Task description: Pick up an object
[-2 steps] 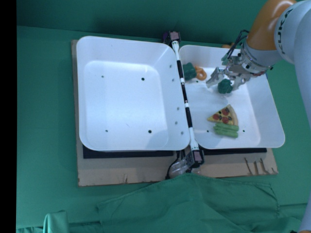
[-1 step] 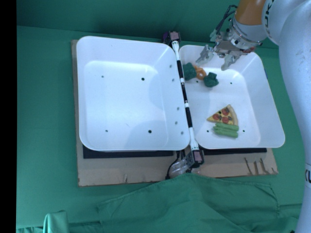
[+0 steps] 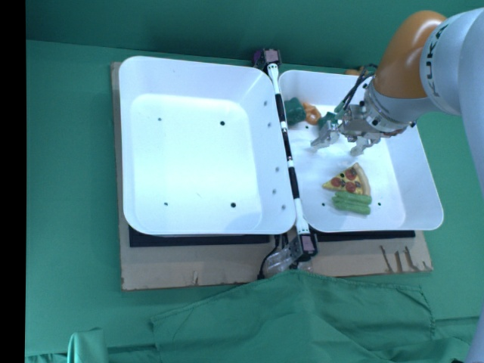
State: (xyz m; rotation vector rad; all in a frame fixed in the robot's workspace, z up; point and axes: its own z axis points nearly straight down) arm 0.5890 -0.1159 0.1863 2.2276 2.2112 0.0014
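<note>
The pizza slice [image 3: 349, 180] lies just below the gripper [image 3: 342, 139] (fingers spread, holding nothing).

Two white bins on a cloth-covered bench, seen from above.

The left bin [image 3: 200, 146] and the right bin [image 3: 412, 195] sit side by side on a sheet of brown cardboard [image 3: 189, 274], whose near right corner is frayed and whose edge shows along the left and near sides. A thin white rod with black bands [image 3: 286, 146] runs from far to near along the seam between the bins, ending in a dark fitting [image 3: 268, 56] at the far end and another [image 3: 299, 246] at the near end. Green cloth [image 3: 68, 165] covers the bench all around, and a loose, wrinkled fold of it [image 3: 302, 316] lies bunched in the near right.
</note>
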